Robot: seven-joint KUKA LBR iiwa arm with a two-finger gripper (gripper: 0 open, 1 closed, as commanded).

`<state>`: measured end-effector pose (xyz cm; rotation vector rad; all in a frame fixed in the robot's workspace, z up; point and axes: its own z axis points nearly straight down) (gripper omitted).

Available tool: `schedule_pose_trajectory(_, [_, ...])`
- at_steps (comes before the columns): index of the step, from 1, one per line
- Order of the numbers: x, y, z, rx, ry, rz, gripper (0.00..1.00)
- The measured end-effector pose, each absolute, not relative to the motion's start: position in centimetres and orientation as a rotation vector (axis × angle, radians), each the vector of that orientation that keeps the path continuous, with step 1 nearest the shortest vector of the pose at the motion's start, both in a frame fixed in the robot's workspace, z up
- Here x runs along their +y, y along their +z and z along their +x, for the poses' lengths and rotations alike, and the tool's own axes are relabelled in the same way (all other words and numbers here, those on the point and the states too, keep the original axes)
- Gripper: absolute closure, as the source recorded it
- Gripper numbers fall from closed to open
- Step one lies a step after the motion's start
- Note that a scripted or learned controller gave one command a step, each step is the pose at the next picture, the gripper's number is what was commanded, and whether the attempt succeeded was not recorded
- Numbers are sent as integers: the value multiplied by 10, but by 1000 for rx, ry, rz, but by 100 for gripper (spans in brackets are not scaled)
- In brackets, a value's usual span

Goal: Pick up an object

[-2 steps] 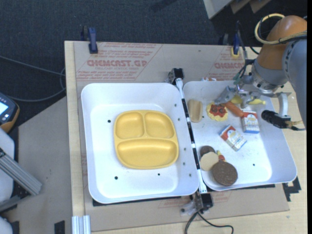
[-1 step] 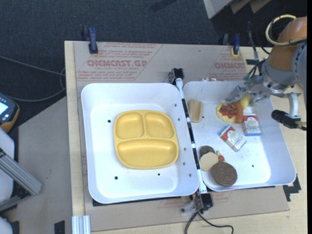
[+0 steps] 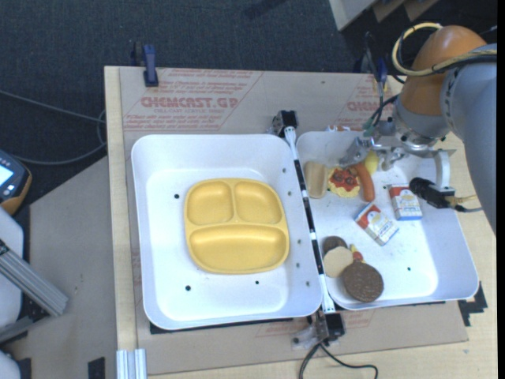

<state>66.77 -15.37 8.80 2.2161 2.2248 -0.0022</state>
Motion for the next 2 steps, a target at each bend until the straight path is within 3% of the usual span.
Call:
schedule_pose_trajectory(1, [-156,97,667,2221,-1,2219,100])
schedule_pose_trajectory(2, [-96,130,668,2227,6,2214,100])
